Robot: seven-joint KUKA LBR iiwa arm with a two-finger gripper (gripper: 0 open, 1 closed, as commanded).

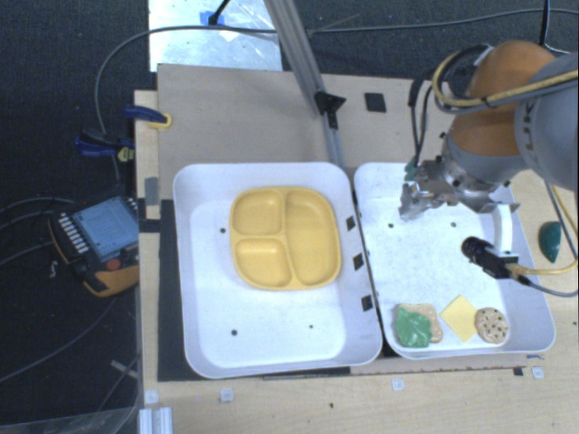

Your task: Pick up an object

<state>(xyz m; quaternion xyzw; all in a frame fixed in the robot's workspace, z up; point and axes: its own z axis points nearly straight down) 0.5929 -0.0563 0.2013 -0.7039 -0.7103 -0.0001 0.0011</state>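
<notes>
My gripper hangs over the upper left part of the right bin, with nothing visible between its fingers. Along that bin's front edge lie three pieces: a green item on a slice of toast, a yellow cheese slice and a round cookie. All three are well below the gripper in the view and apart from it. A yellow divided plate rests in the left bin.
A slanted metal pole crosses the bench behind the bins. A green object sits outside the right bin at the far right. Blue clamps and a handheld pendant lie left of the bench.
</notes>
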